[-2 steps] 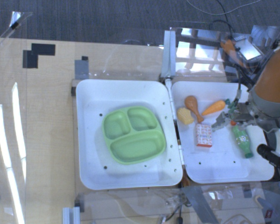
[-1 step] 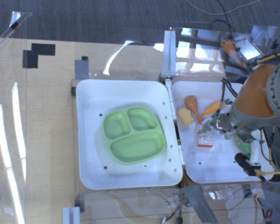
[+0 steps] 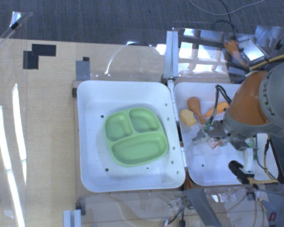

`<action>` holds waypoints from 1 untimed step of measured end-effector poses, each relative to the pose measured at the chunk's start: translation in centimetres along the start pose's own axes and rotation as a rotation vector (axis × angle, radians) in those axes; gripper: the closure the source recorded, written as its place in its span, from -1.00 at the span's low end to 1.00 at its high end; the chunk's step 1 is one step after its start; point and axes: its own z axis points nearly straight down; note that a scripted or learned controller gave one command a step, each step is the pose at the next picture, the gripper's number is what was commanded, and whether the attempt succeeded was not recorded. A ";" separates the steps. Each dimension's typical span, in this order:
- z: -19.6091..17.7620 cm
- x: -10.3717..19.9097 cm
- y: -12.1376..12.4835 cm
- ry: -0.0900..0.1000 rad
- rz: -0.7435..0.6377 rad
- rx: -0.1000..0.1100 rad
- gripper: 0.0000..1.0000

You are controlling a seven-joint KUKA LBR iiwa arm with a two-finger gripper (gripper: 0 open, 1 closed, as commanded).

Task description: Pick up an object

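Observation:
My gripper [image 3: 207, 136] hangs low over the middle of the right bin [image 3: 203, 174], reached in from the right. Just to its upper left lie a yellow chunk [image 3: 188, 117] and a tan drumstick-shaped toy [image 3: 195, 105]. An orange piece [image 3: 217, 109] lies right behind the gripper, partly covered by the wrist. A small red bit [image 3: 216, 145] peeks out at the gripper's lower edge; I cannot tell whether it is held.
The left bin [image 3: 92, 126] holds a green divided plate [image 3: 135, 136] at its middle. The ridge between the bins [image 3: 176, 126] runs close to the left of the yellow chunk. The arm's orange band [image 3: 248, 103] covers the right bin's right side.

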 end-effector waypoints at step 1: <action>-1.2 0.1 0.3 0.001 0.001 -0.008 1.00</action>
